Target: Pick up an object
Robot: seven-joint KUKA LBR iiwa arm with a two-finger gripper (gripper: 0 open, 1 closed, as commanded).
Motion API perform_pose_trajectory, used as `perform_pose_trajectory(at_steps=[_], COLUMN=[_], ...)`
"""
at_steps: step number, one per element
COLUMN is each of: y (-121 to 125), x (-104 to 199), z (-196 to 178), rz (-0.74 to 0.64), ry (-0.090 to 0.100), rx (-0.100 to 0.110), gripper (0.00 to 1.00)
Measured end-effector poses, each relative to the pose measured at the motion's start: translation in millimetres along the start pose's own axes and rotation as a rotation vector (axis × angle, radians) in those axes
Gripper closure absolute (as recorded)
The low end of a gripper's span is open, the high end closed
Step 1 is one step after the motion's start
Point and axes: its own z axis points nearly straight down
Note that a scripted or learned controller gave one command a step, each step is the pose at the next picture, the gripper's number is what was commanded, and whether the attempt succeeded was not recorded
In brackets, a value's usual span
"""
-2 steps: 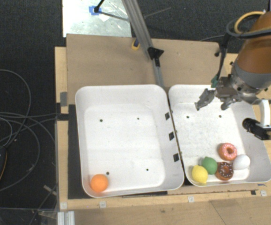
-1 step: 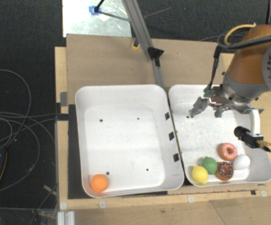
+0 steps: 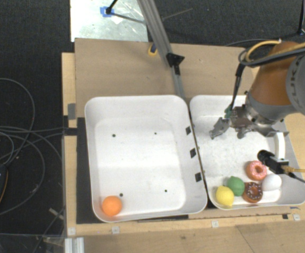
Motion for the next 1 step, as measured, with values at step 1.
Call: perform_pose_trajectory(at_steps=[1], y=[1.9], x=[-0.1], z=[-13.4], rz=[-0.001], ry=[0.0], rx=[-0.007], gripper=[1.0])
